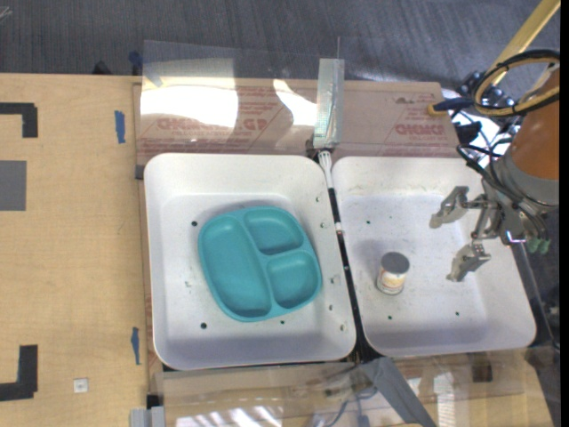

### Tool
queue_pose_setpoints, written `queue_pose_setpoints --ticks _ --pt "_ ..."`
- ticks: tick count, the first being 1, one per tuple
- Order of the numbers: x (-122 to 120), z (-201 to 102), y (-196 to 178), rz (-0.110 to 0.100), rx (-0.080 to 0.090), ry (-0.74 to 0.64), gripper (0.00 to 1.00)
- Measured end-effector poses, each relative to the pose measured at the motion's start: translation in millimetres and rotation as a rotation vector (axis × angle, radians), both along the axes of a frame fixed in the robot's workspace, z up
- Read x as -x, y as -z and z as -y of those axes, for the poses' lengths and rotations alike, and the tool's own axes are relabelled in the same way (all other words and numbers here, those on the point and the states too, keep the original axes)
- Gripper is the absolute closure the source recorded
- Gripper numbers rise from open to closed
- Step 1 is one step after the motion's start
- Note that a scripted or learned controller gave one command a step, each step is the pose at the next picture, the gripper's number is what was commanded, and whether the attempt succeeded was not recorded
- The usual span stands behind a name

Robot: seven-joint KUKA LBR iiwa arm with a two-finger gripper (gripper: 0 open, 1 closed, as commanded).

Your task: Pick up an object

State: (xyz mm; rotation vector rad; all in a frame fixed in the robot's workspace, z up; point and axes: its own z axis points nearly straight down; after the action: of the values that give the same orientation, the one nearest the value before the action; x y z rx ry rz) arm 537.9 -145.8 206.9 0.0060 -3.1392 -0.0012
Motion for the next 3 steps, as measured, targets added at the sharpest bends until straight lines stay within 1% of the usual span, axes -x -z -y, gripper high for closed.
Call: queue_pose_setpoints --ticks 1,2,3 --pt "8 -45 119 0.009 0.0 0.231 0.0" --pt "60 -41 107 -0.005 0.0 0.336 0.0" --pt "36 -44 119 0.001 0.0 0.616 0.0"
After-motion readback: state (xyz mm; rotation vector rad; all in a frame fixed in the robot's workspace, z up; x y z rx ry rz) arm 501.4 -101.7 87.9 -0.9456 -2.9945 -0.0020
